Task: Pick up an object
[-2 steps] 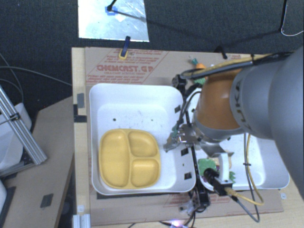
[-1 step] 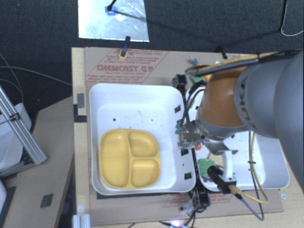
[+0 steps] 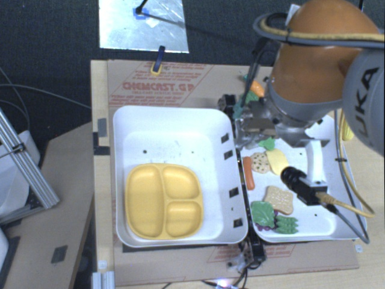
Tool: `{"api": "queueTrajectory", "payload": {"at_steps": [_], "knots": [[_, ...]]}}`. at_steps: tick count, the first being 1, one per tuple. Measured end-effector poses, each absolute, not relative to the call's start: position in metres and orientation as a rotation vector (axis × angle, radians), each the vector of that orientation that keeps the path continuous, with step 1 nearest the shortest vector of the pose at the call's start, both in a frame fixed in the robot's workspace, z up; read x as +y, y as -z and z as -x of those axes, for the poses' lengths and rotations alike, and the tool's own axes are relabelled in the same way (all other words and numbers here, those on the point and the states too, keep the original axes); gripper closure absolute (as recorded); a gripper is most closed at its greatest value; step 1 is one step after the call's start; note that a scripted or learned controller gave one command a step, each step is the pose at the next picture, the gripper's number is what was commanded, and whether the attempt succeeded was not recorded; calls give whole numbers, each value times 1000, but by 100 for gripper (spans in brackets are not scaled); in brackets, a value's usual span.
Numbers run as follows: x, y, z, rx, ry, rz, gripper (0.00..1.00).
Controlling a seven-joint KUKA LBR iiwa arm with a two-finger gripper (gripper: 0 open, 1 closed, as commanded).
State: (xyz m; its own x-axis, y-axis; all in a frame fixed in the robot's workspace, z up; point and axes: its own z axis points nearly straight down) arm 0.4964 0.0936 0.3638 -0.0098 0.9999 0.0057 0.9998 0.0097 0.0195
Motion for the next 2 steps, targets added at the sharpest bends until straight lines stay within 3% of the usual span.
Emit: {"api": "queueTrajectory", "payload": {"at_steps": [1, 2], "knots": [[52, -315, -516, 2218, 3, -2224, 100], [55, -317, -516, 2225, -1, -2217, 0]]}}
